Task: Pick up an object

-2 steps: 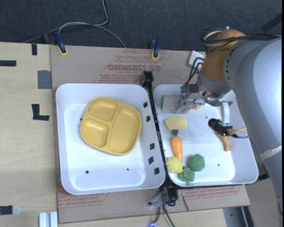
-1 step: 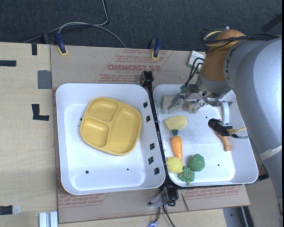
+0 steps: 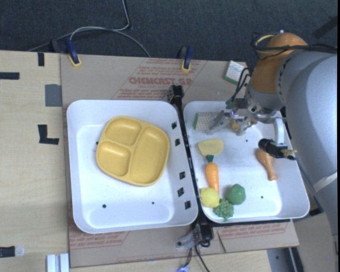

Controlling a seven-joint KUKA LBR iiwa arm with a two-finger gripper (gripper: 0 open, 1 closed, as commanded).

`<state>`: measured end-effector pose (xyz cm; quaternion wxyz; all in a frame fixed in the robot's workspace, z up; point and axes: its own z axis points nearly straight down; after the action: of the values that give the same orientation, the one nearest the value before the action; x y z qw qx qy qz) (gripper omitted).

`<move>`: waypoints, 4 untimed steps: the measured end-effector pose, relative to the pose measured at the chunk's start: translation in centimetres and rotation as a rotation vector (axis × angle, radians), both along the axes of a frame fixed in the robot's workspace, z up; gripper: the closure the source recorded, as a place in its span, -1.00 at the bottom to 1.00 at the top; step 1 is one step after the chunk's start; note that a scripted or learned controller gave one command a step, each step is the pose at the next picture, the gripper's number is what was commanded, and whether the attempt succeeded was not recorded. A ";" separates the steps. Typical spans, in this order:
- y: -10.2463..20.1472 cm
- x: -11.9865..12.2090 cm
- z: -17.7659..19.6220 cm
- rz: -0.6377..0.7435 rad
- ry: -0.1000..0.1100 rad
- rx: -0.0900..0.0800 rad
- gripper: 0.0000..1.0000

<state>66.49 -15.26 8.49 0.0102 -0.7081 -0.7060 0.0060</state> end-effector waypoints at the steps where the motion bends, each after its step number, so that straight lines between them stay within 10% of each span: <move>1: -5.2 0.2 0.1 0.007 0.010 0.024 -1.00; 2: -7.1 -5.0 1.9 0.003 -0.022 -0.007 -1.00; 3: -7.0 0.4 0.2 0.005 -0.022 -0.004 -1.00; 4: -7.1 -1.8 8.3 0.004 -0.026 -0.008 -1.00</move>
<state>64.71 -22.37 16.75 -0.0017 -0.7066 -0.7076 -0.0005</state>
